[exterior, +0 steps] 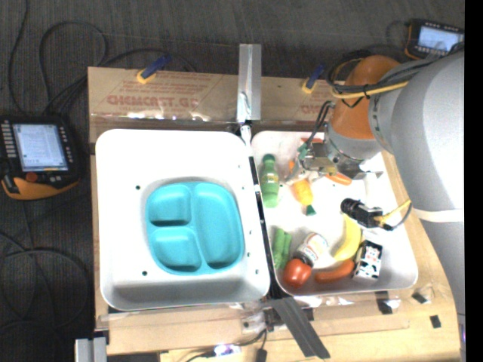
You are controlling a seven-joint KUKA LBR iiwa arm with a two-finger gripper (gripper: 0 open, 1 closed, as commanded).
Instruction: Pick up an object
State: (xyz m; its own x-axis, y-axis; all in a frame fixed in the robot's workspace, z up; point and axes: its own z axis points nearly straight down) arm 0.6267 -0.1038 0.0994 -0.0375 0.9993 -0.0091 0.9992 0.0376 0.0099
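Currently: end effector low in the right bin, upper part; can't tell finger state.
Nearest it, an orange-and-yellow bottle, with a green bottle at the bin's left wall. Banana, tomato and jar lie toward the front. Left bin carries a turquoise divided tray.

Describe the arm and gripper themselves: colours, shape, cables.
The arm is thick and rounded, light grey, with an orange band above the wrist. Yellow and black cables loop around that band. The gripper is a small dark metal unit, with green and orange items right beside it in the right bin.
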